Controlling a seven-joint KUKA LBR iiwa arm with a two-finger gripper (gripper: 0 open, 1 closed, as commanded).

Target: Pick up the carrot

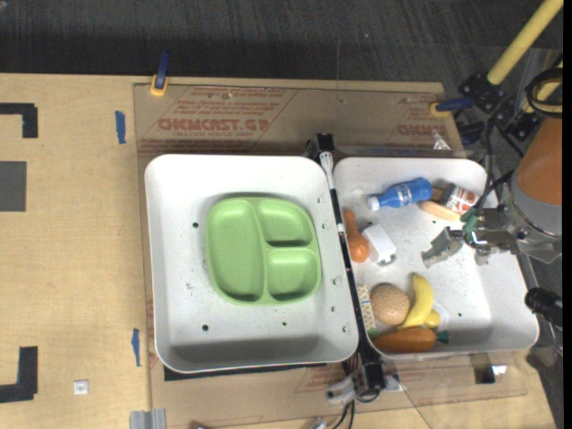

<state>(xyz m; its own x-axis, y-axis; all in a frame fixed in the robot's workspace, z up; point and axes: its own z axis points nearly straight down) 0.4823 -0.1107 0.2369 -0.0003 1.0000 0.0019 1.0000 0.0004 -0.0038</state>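
The carrot [407, 339], orange with a green stub at its right end, lies along the front wall of the right bin [509, 315]. It sits just below a yellow banana [422, 298] and a round brown item [390, 303]. My gripper [458, 244] hovers over the middle right of that bin, up and to the right of the carrot and well apart from it. Its fingers [438, 249] are spread, with nothing between them.
Also in the right bin are a blue bottle [401, 194], an orange item [356, 238] by the left wall, a small white piece [379, 242] and a red-and-white item [458, 200]. The left bin [170, 266] holds a green divided plate [264, 248].
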